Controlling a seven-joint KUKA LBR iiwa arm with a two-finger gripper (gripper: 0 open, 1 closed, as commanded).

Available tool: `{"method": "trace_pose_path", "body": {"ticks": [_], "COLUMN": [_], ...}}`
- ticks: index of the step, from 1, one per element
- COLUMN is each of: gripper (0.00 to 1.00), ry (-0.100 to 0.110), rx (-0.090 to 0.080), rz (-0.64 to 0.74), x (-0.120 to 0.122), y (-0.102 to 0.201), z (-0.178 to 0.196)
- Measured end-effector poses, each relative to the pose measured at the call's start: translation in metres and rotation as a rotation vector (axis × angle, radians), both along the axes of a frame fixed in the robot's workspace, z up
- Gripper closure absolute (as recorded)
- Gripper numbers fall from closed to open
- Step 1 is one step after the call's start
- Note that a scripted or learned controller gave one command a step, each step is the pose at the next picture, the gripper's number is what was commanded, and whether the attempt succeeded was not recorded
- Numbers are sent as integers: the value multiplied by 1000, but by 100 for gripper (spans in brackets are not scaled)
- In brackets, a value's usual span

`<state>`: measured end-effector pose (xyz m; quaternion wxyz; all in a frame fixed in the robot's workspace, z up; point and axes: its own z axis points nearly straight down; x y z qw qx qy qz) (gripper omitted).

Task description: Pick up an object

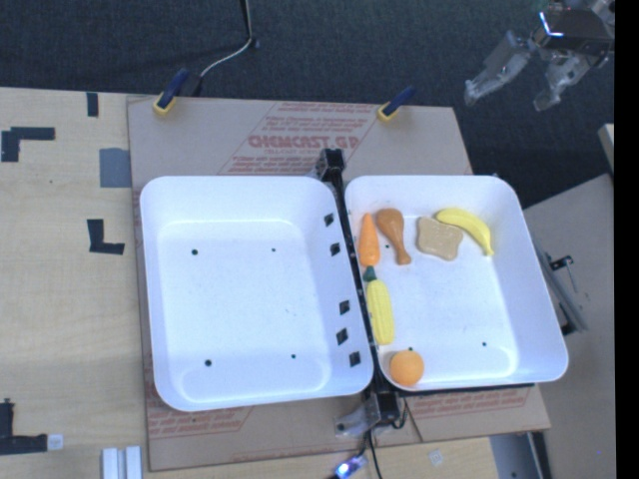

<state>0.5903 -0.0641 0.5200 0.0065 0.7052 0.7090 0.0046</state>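
Pincer (519, 80) hangs high at upper right of cam view, over dark floor beyond bench, fingers spread apart, nothing btwn them. No grasp begun yet, by my read.

All candidate objs sit below and left of pincer, in right bin (504, 200). Nearest to it: banana (467, 228), just beside bread slice (437, 239), the two look touching. Further left of pincer: drumstick (392, 234), then carrot (368, 239) hard against divider wall. Corn cob (379, 310) lies further down along same wall; orange (406, 368) farthest, in bin's near-left corner.

To do step well: pick an obj w/ free space on both sides. Drumstick or banana looks best bet; approach w/ fingers straddling short axis, descend straight, close only once low enough. Carrot and corn hug the wall, so a finger prob jams there. Orange is round and cornered, likely to roll or slip. Bread is flat, hard to get under.

Left bin (160, 203), well left of pincer, shows bare white floor w/ a few small dark dots.
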Motion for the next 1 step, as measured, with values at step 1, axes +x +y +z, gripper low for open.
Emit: {"method": "trace_pose_path", "body": {"ticks": [1], "gripper": [0], "ry": [15], "rx": [-2], "rz": [-17], "x": [-52], "y": [-105], "z": [16]}}
